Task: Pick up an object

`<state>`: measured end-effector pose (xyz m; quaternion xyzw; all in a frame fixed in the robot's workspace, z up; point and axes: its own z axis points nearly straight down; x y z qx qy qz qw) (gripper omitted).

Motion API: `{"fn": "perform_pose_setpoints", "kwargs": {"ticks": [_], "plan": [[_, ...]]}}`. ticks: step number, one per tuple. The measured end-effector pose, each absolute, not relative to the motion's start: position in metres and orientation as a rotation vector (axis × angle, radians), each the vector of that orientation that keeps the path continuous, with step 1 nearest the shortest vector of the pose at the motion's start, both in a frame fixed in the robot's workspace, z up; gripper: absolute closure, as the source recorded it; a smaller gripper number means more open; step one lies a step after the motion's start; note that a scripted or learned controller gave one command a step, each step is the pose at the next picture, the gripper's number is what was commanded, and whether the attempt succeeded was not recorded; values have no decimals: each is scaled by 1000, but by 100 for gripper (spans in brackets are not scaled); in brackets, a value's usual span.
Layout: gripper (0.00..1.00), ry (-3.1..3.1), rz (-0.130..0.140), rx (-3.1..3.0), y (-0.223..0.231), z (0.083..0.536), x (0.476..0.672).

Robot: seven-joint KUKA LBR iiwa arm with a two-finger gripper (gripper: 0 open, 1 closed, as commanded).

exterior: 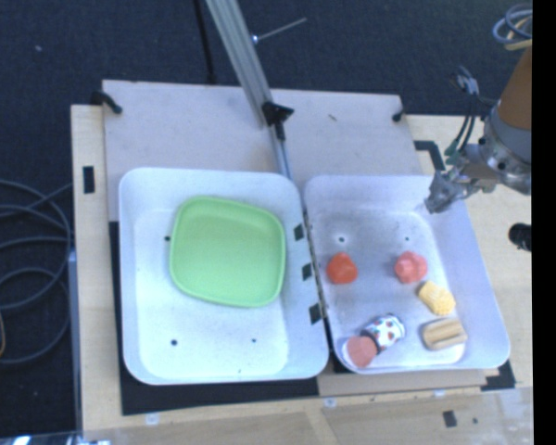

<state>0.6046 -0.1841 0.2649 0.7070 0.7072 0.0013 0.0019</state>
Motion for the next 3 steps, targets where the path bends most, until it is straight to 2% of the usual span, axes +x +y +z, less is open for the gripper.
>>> {"fn": "perform_pose_setpoints", "kwargs": {"ticks": [1, 2, 3], "plan": [[100, 2224, 2, 2218, -126, 259, 590], [100, 2226, 3, 2216, -71, 265, 581], [100, 2224, 0, 2219, -24, 248, 577]]}}
